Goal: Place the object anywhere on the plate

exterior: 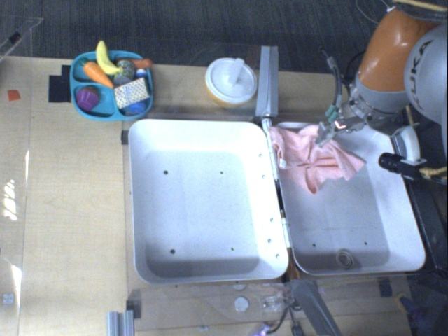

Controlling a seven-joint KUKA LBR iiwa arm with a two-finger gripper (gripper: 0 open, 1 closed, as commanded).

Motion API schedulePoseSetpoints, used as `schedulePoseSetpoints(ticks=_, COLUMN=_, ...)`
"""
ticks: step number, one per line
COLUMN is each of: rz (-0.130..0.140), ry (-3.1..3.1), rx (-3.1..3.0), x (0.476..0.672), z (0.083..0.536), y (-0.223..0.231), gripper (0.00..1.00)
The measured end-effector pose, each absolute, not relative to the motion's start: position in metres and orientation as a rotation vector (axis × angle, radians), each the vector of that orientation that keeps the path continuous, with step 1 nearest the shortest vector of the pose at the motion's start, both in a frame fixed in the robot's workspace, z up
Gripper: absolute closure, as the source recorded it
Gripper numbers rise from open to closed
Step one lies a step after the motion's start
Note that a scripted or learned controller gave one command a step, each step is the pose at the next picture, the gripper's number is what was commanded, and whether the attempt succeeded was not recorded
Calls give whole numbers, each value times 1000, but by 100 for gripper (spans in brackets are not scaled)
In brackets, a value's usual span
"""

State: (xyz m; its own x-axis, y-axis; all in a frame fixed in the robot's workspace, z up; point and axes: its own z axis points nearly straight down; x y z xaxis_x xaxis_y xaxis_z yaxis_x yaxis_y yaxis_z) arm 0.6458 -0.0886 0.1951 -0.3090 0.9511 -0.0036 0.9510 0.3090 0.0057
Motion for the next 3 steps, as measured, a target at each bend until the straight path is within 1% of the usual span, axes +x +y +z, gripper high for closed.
schedulePoseSetpoints(ticks=1, rz=6, ry=2543, rx=1833, x=648, z=227, y=-87, gripper=100)
schedulePoseSetpoints(ticks=2, rz=4, ry=2860, rx=1285, x=638, z=236, y=-34, gripper=100)
schedulePoseSetpoints(ticks=3, rz=3, ry=3059, rx=690, x=628, z=228, y=12, gripper=100)
